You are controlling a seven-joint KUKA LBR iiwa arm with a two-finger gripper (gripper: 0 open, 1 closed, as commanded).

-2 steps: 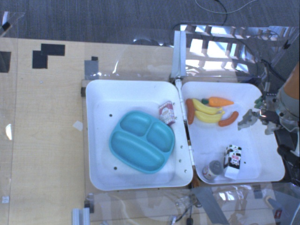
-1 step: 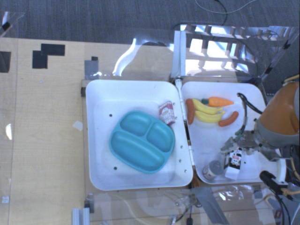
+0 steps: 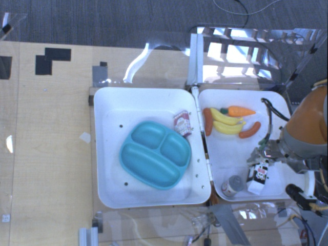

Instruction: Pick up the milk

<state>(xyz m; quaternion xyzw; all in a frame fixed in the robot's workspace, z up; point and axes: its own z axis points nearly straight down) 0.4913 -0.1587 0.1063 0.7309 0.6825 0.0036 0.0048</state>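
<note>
Milk: the milk (image 3: 258, 178) lay low in the right bin (image 3: 221, 152), beside a can (image 3: 231, 185)
Gripper: the gripper (image 3: 260, 158) sat just above it; open or closed, I could not tell
Farther: banana (image 3: 228, 122), carrot (image 3: 241, 111)

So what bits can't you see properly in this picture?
- Grey gripper: small, its own body covers the tips, so its hold on the white milk carton is unclear.
- Carton's black print: too small to read.
- Small red packet: label blurred.
- Grey-and-orange arm: cut off by the right edge.
</note>
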